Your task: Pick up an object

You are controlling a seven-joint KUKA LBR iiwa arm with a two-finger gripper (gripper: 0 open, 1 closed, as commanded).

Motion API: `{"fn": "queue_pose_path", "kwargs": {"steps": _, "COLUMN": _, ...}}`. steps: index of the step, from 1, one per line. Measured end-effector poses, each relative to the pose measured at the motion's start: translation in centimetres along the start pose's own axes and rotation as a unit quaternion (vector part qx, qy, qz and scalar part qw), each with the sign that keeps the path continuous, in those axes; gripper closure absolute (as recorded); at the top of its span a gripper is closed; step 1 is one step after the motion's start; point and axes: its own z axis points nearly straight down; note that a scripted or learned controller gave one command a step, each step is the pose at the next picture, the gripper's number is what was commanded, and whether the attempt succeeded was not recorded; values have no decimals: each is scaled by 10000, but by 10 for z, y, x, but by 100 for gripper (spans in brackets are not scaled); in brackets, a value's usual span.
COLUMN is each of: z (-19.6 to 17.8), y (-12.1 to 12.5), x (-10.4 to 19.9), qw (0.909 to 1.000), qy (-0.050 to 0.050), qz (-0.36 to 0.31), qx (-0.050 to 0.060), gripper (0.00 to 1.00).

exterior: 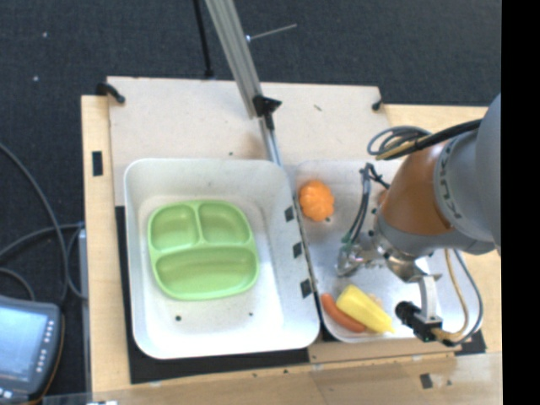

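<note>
Orange ball [316, 200] beyond your gripper [354, 260], yellow item [364, 308] just before it, claw state indiscernible, green tray [202, 249] left.

grey arm [472, 184], orange band [413, 197], black cables [396, 140]

Showing smooth, slightly glossy white plastic in both bins [139, 327], and a matt, soft-looking green plastic in the divided plate [202, 249]. Looking like pale, unvarnished wood across the worktop [181, 121], matt and a little scuffed, with dark, rough carpet-like floor [84, 24] around it. Gleaming as brushed metal along the slanted rail [232, 36], shining smooth on the arm's orange band [413, 197], and appearing dimpled and dull on the orange fruit [316, 200].
</note>
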Motion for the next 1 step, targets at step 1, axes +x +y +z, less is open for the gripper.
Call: {"fn": "queue_pose_path", "kwargs": {"steps": 1, "z": 0, "y": 3, "x": 0, "qw": 10000, "qy": -3, "qz": 10, "qx": -5, "gripper": 100}}
